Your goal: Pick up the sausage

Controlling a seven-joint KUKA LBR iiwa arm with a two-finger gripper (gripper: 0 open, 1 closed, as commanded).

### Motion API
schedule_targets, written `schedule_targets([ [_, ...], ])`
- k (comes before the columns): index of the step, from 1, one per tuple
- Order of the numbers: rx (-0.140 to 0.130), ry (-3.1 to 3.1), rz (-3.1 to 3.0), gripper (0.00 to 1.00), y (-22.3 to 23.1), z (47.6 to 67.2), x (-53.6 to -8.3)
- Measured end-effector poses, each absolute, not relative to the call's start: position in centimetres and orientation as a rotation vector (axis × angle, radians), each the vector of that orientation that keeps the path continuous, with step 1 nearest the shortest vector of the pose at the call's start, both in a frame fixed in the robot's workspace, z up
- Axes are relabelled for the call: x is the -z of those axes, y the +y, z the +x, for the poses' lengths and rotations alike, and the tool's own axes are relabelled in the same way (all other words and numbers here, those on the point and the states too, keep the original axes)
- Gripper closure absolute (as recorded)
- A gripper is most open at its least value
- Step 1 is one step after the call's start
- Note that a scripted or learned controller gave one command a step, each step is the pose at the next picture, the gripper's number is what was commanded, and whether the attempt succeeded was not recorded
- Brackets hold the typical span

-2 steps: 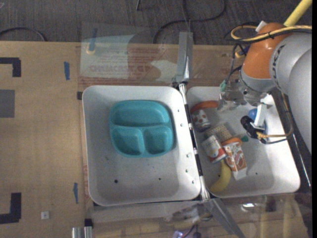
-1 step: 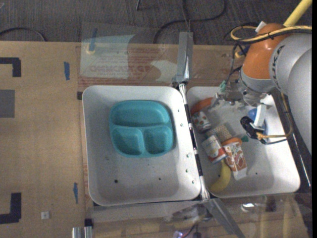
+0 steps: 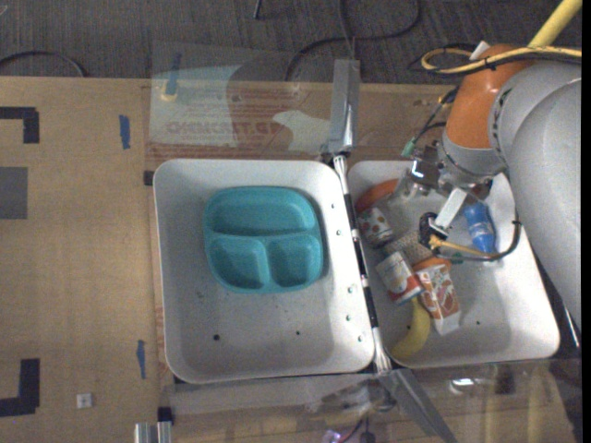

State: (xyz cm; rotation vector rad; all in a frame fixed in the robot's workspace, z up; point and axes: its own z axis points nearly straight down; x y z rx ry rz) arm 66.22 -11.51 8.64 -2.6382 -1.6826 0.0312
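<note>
Camera view: pincer (image 3: 417, 195) over right bin (image 3: 526, 340), state unclear; carton (image 3: 440, 293) print unreadable

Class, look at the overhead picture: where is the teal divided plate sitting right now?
The teal divided plate lies in the left white bin, towards its far half, across the divider from the right bin that holds the banana and cartons.
</note>
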Motion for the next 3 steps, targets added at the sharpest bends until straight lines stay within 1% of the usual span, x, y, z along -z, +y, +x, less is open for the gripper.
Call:
schedule_targets([
  [1, -0.015, -1.69, -2.649, 1.0, -11.5, 66.6, -9.8],
  [2, -0.013, -1.691, -2.65, 1.0, -11.5, 66.6, -10.9],
  [3, -0.014, -1.691, -2.65, 0.0, -11.5, 66.6, -10.9],
])
